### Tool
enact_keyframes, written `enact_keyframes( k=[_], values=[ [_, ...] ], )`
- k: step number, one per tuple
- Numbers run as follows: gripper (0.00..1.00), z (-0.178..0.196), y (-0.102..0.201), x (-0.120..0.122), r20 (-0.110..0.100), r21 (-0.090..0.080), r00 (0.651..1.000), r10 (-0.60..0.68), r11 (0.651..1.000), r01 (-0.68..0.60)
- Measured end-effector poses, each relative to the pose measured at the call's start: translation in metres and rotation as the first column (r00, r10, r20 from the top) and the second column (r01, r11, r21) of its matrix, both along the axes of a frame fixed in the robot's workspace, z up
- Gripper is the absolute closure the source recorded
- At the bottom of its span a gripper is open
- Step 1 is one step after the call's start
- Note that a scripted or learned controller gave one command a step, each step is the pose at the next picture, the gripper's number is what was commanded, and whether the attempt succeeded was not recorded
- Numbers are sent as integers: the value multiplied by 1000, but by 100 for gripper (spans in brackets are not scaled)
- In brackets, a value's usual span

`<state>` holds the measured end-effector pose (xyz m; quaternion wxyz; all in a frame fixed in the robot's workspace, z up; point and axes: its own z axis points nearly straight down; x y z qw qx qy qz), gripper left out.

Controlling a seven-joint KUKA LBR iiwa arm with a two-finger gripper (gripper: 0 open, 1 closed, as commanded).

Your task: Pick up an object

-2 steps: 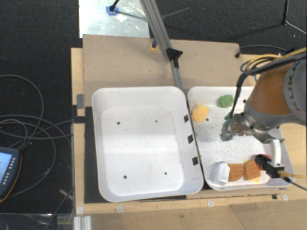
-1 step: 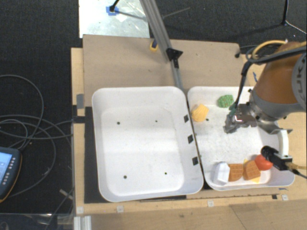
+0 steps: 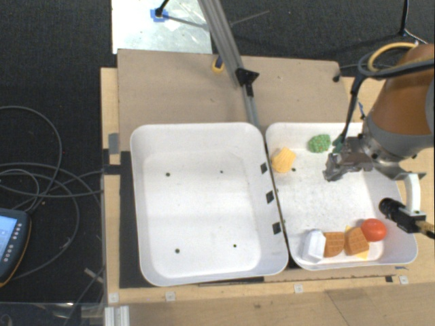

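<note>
In the right bin (image 3: 299, 202) lie a yellow lump (image 3: 283, 159) near its left wall, a green leafy piece (image 3: 318, 142) at the back, and along the front a white piece (image 3: 312, 244), two orange waffle-like pieces (image 3: 345, 242) and a red ball (image 3: 373, 229). My gripper (image 3: 333, 170) hangs over the middle of this bin, just right of the green piece and below it in the view. Nothing shows between its dark fingers.
The left bin (image 3: 146, 202) sits beside the right one, joined by black clips (image 3: 270, 196). A grey pole (image 3: 228, 43) slants in from the back. Cables and a tablet (image 3: 10, 240) lie off the bench at left.
</note>
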<state>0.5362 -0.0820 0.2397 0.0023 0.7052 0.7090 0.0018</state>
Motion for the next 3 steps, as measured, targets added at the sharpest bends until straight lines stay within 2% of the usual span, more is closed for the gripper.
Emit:
enact_keyframes(
  k=[2, 3],
  values=[
    [100, -1, 91, -6, -5, 3, 1000, 5, 1000, -5],
    [100, -4, 154, -9, -5, 3, 1000, 7, 1000, -7]
  ],
)
